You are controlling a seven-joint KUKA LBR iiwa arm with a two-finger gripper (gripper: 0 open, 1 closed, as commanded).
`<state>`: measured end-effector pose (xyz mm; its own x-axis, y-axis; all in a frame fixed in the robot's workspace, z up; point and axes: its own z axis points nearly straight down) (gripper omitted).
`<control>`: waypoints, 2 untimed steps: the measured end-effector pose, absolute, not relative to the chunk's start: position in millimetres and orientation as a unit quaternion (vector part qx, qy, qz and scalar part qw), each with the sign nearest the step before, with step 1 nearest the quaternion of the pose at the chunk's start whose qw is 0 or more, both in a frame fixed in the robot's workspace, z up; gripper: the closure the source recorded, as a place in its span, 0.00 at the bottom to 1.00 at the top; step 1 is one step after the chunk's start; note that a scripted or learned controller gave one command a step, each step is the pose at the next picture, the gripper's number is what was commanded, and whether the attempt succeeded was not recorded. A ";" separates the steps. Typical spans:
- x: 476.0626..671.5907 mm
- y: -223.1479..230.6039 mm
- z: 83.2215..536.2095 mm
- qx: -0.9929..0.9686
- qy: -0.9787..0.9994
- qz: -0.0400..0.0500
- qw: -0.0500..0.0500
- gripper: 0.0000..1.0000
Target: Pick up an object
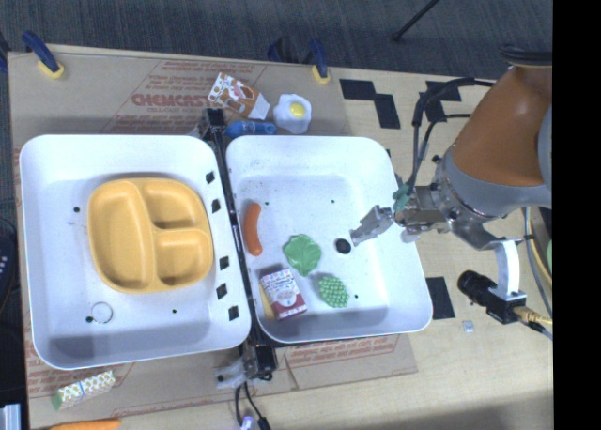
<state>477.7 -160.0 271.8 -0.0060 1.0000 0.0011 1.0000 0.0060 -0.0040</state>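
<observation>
Gripper (362,231) over right bin (376,311) (slanted)

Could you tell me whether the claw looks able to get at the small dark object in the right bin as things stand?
Probably yes. The claw hangs just right of the small dark object, with bare bin floor around it; the green leafy piece lies apart on its left, so nothing seems to block the way.

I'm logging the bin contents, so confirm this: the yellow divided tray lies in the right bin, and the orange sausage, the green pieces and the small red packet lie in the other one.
Not quite. The camera view shows the yellow divided tray in the left bin, not the right. The orange sausage, the green pieces and the small red packet lie in the other one, the right bin.
</observation>
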 end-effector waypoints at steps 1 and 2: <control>475.4 -104.9 161.2 -0.727 -0.687 0.002 0.003 0.00; 508.6 -96.9 91.2 -0.677 -0.736 0.001 0.002 0.00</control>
<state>508.6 -96.9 91.2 -0.0826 0.9966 0.0019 0.9966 0.0826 -0.0038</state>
